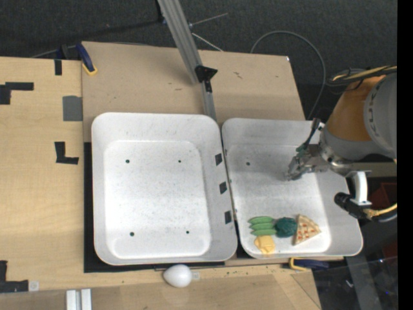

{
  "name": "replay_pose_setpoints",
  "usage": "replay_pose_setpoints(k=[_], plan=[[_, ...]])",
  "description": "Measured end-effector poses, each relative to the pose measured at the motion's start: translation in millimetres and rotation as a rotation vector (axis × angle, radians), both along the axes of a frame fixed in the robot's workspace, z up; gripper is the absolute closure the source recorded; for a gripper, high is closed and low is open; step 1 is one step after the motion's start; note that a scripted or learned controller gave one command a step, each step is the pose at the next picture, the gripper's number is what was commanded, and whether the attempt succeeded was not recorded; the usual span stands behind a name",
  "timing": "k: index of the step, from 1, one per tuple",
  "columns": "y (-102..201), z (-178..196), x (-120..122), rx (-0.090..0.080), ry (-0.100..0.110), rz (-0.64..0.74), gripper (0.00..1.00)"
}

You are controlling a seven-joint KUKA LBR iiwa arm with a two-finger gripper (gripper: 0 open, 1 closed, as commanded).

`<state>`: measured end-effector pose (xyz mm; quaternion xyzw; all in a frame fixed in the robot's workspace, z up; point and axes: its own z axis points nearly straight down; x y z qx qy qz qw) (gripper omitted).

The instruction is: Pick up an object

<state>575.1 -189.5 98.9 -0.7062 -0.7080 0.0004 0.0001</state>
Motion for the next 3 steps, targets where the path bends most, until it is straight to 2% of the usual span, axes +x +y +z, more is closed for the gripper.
replay_pose_setpoints(k=[1,3], plan=[[10,58,1,0.000,-0.005,0.000,1.00],[19,171,-14,-0.001,-0.006,0.000,1.00]])
